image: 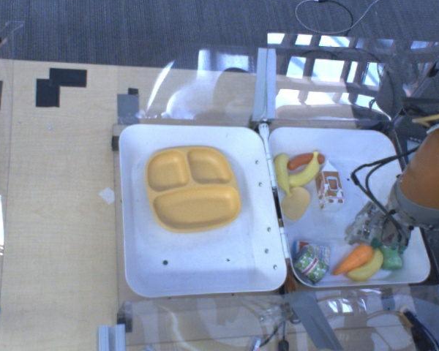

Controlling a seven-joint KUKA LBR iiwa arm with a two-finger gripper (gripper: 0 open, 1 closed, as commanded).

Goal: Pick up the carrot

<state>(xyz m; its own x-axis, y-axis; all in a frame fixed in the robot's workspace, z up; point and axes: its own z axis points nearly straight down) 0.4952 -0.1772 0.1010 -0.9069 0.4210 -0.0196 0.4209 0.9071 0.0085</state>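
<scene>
Bench (51, 196) is a pale wood-look top with a few black square markers stuck on toward the far left corner. Behind it the floor is dark grey carpet, with a thin black cable (329, 9) looping across it. Clear plastic panels stand around the bins and throw a lot of glare.

Using the carrot (353, 259) as the landmark: it lies in the right bin (351, 141), close to that bin's near rim, orange with the tip pointing left. A yellow lemon-ish piece (367, 268) is touching it on the right, and something green (392, 258) sits just past that. Left of the carrot is a crinkly green and white packet (311, 260); there's print on it but way too small to read. Farther back from the carrot is a small red and white carton (330, 186), also unreadable, then a banana (282, 172), a red-orange sausage-looking piece (302, 161) and a pale round slice (296, 203).

The gripper (373, 229) hangs just behind and right of the carrot, under the orange band (429, 170). Can't tell how it's set, it's a grey blur.

Well left of the carrot, the left bin (197, 269) holds a yellow divided plate (194, 189).
</scene>
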